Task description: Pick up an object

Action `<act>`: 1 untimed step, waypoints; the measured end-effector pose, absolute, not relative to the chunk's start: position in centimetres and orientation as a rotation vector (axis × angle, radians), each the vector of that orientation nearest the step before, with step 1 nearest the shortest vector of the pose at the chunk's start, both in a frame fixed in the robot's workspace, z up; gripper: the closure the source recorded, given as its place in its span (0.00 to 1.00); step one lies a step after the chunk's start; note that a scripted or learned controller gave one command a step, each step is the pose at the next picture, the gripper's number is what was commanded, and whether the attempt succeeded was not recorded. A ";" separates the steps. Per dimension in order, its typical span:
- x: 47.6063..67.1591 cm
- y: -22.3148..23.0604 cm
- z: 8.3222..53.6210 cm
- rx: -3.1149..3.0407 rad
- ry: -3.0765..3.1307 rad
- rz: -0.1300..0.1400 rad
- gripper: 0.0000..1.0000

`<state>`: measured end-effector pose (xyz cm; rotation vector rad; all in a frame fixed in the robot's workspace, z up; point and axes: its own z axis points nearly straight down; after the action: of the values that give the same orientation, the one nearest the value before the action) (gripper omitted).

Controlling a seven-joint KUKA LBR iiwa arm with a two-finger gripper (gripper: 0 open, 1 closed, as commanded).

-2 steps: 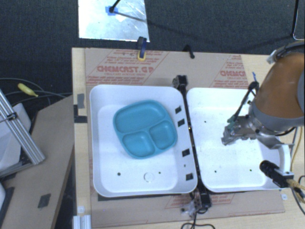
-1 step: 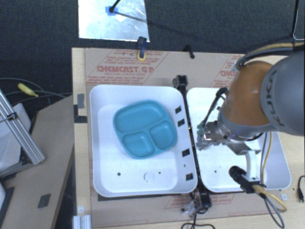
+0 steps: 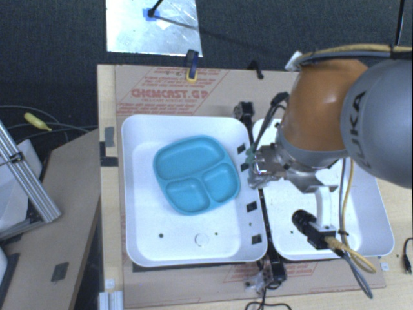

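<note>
A light blue plate with three compartments [image 3: 195, 174] lies flat in the middle of the left white bin [image 3: 139, 237]. My gripper [image 3: 259, 167] hangs under the grey and orange arm over the left edge of the right white bin [image 3: 377, 237], close to the wall between the two bins. It is just right of the plate's right rim and apart from it. The arm's body hides most of the right bin's floor.
Both bins rest on a brown cardboard sheet [image 3: 171, 89]. A shiny square sheet [image 3: 151, 18] lies beyond the bench at the top. An aluminium frame [image 3: 22, 179] stands at the left. A faint round mark [image 3: 202, 239] shows on the left bin's floor near its front.
</note>
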<state>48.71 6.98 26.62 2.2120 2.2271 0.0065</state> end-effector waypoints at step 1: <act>48.7 3.6 28.9 2.220 2.219 0.005 1.00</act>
<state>48.75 3.55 28.94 2.2197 2.2186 0.0048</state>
